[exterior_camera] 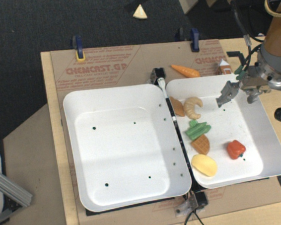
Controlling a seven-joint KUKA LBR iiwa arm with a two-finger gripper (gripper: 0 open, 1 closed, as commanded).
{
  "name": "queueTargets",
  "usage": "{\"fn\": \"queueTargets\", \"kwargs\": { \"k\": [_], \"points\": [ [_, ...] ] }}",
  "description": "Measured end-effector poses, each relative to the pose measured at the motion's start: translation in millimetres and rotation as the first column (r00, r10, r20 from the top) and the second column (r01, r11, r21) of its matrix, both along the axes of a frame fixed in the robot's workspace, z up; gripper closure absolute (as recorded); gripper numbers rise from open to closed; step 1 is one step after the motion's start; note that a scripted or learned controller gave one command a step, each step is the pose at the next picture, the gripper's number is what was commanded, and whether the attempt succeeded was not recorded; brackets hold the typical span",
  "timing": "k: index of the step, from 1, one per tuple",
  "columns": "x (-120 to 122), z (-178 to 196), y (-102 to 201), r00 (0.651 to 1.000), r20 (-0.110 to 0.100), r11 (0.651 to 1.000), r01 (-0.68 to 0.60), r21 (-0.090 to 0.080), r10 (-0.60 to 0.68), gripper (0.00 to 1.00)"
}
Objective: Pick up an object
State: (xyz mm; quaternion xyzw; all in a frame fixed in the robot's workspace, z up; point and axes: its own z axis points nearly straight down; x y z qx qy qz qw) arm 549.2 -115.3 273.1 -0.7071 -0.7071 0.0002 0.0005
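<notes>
The right bin point(251, 123) holds several toy foods: a tan croissant point(194, 107), a brown roll point(178, 107) beside it, a green bean bundle point(198, 128), an orange wedge point(201, 144), a yellow lemon-like piece point(204, 165) and a red pepper point(236, 149). My gripper point(239, 95) hovers over the bin's far right part, right of the croissant. Its two dark fingers point(226, 95) are spread open with nothing between them.
The left bin point(83, 140) lies beside the right one. An orange carrot point(186, 70) and a small box point(224, 67) rest on the cardboard behind the right bin. Blue clamps point(78, 43) hold the board's far edge.
</notes>
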Motion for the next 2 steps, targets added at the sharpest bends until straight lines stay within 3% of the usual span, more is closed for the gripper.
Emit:
{"fn": "queueTargets", "kwargs": {
  "k": [1, 2],
  "points": [
    [-67, -146, -30, 1.0, -0.017, 1.0, 0.007, 0.003, -0.007, 0.0],
    [-72, -191, -85, 1.0, -0.005, 1.0, 0.005, 0.0, -0.005, 0.0]
  ]
}}
